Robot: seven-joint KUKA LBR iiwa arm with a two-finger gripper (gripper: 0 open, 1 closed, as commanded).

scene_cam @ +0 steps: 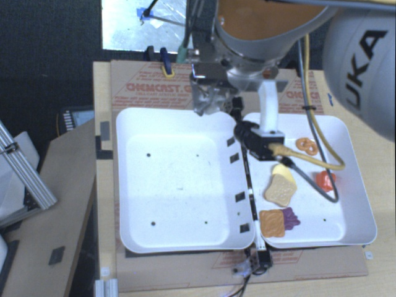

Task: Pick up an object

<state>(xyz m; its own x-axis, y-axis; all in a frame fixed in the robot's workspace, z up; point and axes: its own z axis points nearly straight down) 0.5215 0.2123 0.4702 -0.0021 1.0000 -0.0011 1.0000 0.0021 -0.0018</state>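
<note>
My gripper (208, 103) hangs over the far rim of the left bin (173, 190), near the divide between the two bins. Nothing shows under it. The right bin (354, 193) holds the loose pieces. A small brown pretzel (305, 145) lies near its far side, and a red piece (325, 180) sits to the right under the yellow cable. A pale bread-like slice (281, 188) rests mid-bin. An orange toast piece (271, 223) and a purple grape bunch (291, 218) sit at the near edge. All of them lie well to the right of the gripper and nearer the camera.
The grey arm and its orange band (266, 8) fill the upper right above the right bin. A yellow cable (318, 147) loops down over that bin. Both bins stand on cardboard (148, 82) on the bench, with a metal rail (25, 172) at the left.
</note>
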